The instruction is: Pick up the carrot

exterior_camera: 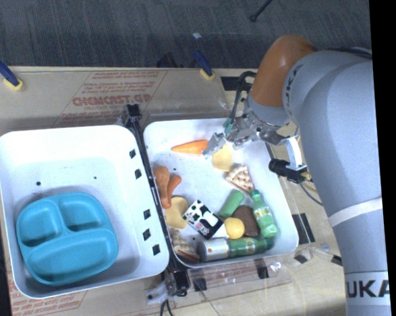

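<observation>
The carrot (190, 148) is orange and lies flat near the back of the right bin (182, 131), its tip pointing left. My gripper (219, 141) hangs low over the bin, right at the carrot's thick right end. From this angle I cannot make out whether it touches the carrot. The carrot rests on the bin floor.
Just below the gripper lie a pale yellow piece (222, 160) and a waffle (240, 179). Further forward sit a drumstick (164, 183), a cow-patterned block (202, 218), a green bottle (260, 216) and a can (215, 248). A blue divided plate (67, 235) lies in the left bin (62, 146).
</observation>
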Action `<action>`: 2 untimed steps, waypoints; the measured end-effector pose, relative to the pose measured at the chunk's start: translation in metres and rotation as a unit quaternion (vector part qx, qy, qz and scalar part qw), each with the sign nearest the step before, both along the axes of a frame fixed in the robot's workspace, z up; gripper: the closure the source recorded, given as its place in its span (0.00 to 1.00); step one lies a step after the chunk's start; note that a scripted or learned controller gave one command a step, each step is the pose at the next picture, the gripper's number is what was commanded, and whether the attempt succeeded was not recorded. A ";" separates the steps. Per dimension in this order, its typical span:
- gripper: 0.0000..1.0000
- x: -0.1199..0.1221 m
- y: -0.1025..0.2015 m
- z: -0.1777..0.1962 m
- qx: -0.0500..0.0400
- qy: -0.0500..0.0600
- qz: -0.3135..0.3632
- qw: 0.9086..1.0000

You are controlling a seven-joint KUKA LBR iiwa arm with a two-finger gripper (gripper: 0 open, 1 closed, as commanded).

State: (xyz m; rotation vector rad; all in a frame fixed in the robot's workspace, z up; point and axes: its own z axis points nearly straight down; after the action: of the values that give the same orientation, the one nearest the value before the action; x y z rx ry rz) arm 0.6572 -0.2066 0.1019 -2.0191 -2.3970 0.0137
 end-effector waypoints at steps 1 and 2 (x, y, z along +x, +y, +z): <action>0.00 -0.005 0.012 -0.012 -0.002 0.008 -0.161 0.987; 0.00 -0.010 0.058 -0.016 -0.009 0.017 -0.326 0.945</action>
State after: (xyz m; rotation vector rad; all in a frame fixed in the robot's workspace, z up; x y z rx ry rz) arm 0.6473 -0.1487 0.0858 -2.6757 -1.5972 0.0660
